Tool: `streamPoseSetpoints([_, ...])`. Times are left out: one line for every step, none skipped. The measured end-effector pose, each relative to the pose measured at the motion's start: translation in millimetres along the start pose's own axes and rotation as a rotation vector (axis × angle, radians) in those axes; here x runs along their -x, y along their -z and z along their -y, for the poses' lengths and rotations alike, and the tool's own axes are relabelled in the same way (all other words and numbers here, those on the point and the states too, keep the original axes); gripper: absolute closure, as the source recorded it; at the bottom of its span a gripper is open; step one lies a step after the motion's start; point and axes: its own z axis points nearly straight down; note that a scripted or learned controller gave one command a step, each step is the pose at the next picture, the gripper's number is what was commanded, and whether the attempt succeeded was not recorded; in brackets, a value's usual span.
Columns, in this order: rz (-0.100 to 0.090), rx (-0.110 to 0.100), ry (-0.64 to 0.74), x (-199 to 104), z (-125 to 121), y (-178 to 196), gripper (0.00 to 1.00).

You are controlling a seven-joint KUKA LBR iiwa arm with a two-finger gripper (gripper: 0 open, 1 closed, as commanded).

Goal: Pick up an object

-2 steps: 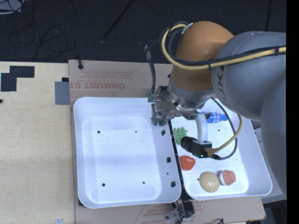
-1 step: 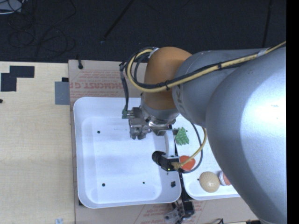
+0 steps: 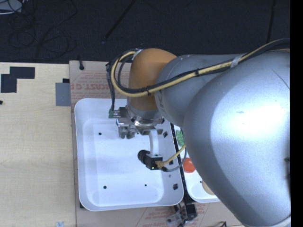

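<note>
White plastic forms both shallow bins, which sit side by side on a sheet of printed cardboard [image 3: 90, 82] laid over the pale wooden bench [image 3: 33, 150]. The left bin [image 3: 87, 193] shows a bare white floor marked by a few small dark dots. The gripper [image 3: 127, 132] hangs low over the upper middle of this bin, under the arm's orange band; from this slant I cannot tell how wide it stands. The grey arm [image 3: 236, 126] covers most of the right bin [image 3: 195, 194]. In the visible strip of that bin lie an orange object [image 3: 188, 165], a green object [image 3: 180, 137] close beside the dividing edge, and a tan object [image 3: 207, 188] nearer the front, half hidden by the arm
</note>
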Motion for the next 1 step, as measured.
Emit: streamPoseSetpoints([-0.005,0.014,0.003,-62.6,-44.9,97.4,1.00])
